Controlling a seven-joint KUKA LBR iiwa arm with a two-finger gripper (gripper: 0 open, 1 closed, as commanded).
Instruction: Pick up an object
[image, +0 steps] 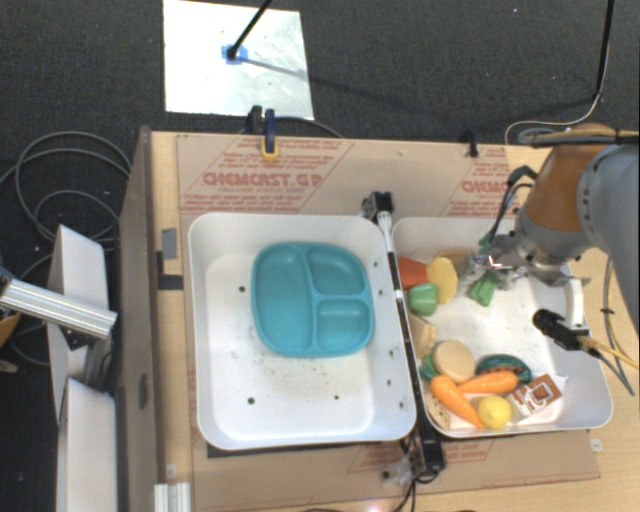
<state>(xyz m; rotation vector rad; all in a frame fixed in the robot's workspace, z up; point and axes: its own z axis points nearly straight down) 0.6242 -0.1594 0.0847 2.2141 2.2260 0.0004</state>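
**Arm low over the right bin's far edge, toys heaped at its near one**

Nearest the camera, a yellow lemon (494, 410) and two carrots (470, 390) crowd the right bin's (590, 395) near edge. The gripper (497, 264) sits low by the far edge, just beside a small green piece (484, 290), probably lined up for a grab; whether it is spread or closed cannot be told. A yellow pepper (443, 279) lies just left. In the left bin (215, 330), a teal divided plate (311, 300) sits centrally.
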